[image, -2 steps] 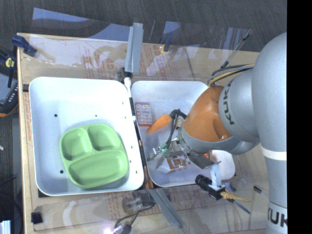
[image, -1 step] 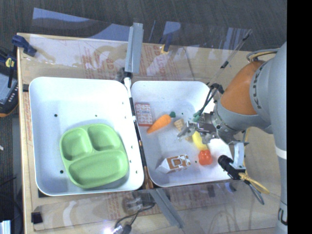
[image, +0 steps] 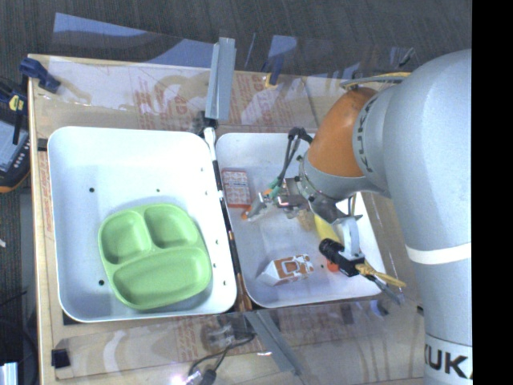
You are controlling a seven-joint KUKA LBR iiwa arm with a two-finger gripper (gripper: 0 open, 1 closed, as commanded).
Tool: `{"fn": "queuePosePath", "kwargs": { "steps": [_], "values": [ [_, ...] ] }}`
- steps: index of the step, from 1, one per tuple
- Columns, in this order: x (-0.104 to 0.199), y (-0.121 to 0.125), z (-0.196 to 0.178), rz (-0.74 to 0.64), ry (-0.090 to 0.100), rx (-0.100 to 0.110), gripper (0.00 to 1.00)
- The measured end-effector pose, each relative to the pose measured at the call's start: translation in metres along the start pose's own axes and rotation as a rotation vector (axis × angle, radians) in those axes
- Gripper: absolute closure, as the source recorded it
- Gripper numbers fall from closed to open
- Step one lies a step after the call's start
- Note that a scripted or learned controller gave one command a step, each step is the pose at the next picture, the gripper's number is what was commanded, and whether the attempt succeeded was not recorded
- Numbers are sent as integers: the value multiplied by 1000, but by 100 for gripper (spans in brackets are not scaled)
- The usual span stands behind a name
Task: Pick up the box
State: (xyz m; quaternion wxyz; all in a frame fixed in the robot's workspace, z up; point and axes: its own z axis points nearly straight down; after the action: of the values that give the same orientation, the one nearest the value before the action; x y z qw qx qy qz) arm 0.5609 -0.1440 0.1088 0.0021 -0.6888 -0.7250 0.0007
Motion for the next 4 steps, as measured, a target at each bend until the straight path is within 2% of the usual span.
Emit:
{"fn": "queuePosePath", "kwargs": {
  "steps": [1, 2, 3, 4],
  "values": [
    [17, 74, 11, -61, -4, -11, 0],
    [14, 75, -2, -66, -14, -17, 100],
    [14, 75, -2, -67, -13, -16, 0],
    [0, -34, -33, -71, -1, -1, 0]
  ]
}}
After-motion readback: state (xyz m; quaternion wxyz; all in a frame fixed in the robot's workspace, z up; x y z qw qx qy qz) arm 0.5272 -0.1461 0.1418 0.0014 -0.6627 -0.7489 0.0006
